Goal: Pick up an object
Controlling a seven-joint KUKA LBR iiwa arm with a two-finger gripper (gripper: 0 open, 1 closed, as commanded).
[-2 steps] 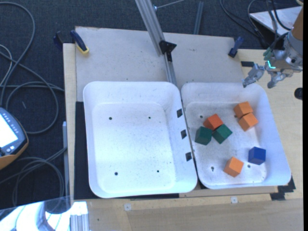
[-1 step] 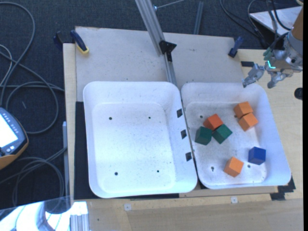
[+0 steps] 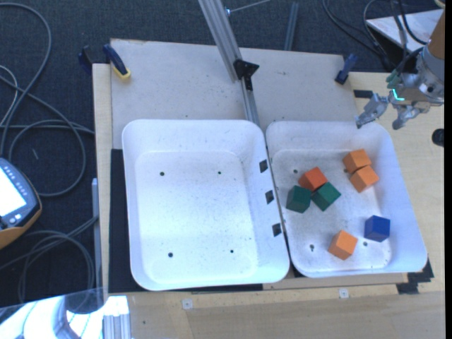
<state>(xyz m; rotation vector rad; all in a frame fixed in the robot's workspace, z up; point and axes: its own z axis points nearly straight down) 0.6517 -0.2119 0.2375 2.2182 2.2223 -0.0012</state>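
Blocks (image 3: 332, 196) lie loose in the right bin (image 3: 402, 189).
Fingers (image 3: 385, 111) spread, grasping nothing, above the bin's far-right corner.

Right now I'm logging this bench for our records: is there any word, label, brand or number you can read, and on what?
None can be read.
Handheld device at the left edge: its lit screen is too blurred to read.
Small black tabs along the right bin's left wall: no legible print.
Coloured blocks, such as the blue block: plain faces.
Gripper: no marking legible.
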